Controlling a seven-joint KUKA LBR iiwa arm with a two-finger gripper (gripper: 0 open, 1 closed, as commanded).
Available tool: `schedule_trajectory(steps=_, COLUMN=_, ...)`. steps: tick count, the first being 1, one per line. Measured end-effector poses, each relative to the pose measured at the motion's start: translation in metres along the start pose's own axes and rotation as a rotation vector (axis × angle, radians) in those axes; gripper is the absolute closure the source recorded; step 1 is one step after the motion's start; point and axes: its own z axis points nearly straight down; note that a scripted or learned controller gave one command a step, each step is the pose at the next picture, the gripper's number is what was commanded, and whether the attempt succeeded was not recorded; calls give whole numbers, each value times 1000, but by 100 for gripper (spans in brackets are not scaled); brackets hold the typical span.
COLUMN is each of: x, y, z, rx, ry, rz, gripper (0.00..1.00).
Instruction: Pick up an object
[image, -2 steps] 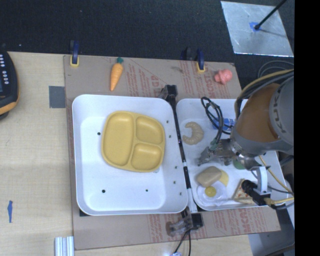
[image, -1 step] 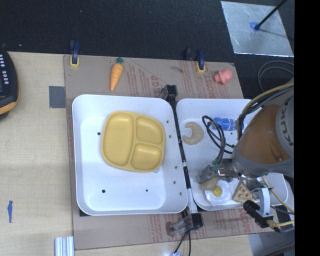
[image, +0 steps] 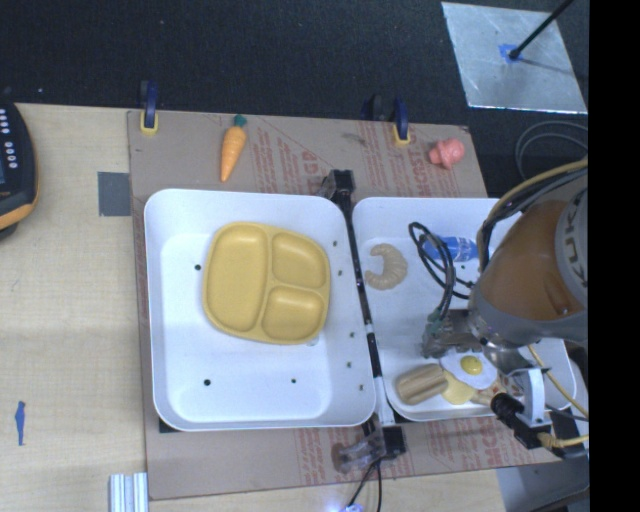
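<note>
The arm's grey and orange wrist (image: 530, 270) hangs over the right bin (image: 400, 215). My gripper (image: 447, 338) points down at the bin's front part, mostly hidden under the wrist. Just beside it lies a fried egg toy (image: 471, 367), and a tan bread roll (image: 420, 383) and a pale yellow piece (image: 458, 392) lie in front of that. A croissant (image: 386, 266) rests at the bin's left side. A blue item (image: 457, 246) sits further back, partly behind black cables. I see nothing lifted off the bin floor.
The left bin (image: 175, 300) holds a yellow divided plate (image: 266, 281). On the board behind the bins lie a toy carrot (image: 232, 148) and a pink object (image: 447, 152). Clamps stand at the board's back edge. A black and orange device (image: 14, 165) sits far left.
</note>
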Motion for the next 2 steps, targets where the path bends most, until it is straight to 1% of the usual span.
schedule_trajectory(steps=1, x=11, y=86, z=-94, rx=-9, ry=0, rz=-5, gripper=100)
schedule_trajectory(steps=2, x=10, y=80, z=-88, rx=8, ry=2, rz=-2, gripper=0)
